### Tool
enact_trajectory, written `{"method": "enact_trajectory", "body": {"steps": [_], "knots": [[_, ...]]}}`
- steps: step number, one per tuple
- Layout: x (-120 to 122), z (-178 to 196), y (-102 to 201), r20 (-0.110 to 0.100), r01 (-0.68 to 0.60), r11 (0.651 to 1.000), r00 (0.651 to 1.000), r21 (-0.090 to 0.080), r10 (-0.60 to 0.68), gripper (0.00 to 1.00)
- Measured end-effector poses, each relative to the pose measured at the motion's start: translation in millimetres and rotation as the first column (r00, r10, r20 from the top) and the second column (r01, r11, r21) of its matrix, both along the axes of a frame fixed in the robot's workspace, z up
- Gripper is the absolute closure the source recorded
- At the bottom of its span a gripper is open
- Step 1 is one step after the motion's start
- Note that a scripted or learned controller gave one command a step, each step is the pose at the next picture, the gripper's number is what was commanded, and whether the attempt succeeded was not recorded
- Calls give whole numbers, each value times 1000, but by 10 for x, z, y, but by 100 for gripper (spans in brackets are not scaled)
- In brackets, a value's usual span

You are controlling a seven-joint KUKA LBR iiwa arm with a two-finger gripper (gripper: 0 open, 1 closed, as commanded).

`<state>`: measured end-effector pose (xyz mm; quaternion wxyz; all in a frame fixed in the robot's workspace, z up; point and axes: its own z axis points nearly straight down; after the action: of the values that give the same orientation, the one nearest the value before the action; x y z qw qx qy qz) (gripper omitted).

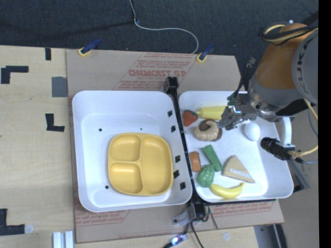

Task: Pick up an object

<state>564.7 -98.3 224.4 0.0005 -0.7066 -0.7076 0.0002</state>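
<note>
The right bin (274, 182) holds several toy foods: a yellow corn cob (211, 111), a red-orange piece (190, 118), a tan ring-shaped bun (207, 130), a white egg (252, 132), a green strip (211, 156), an orange piece (195, 160), a green leafy piece (205, 176), a tan wedge (237, 170) and a yellow banana (226, 190). My gripper (234, 115) hangs low over the bin's upper part, just right of the bun and the corn and left of the egg. Nothing shows between its fingers.
A yellow divided plate (140, 164) lies in the left bin (90, 115). A black divider (178, 133) runs between the bins. The grey arm with its orange band (282, 61) comes in from the upper right, and a white cable (155, 27) trails across the dark floor behind.
</note>
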Motion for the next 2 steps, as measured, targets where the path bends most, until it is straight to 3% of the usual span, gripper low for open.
{"method": "enact_trajectory", "body": {"steps": [2], "knots": [[-461, -86, 845, -3, -3, 1000, 1000, 1, 3, 100]]}}
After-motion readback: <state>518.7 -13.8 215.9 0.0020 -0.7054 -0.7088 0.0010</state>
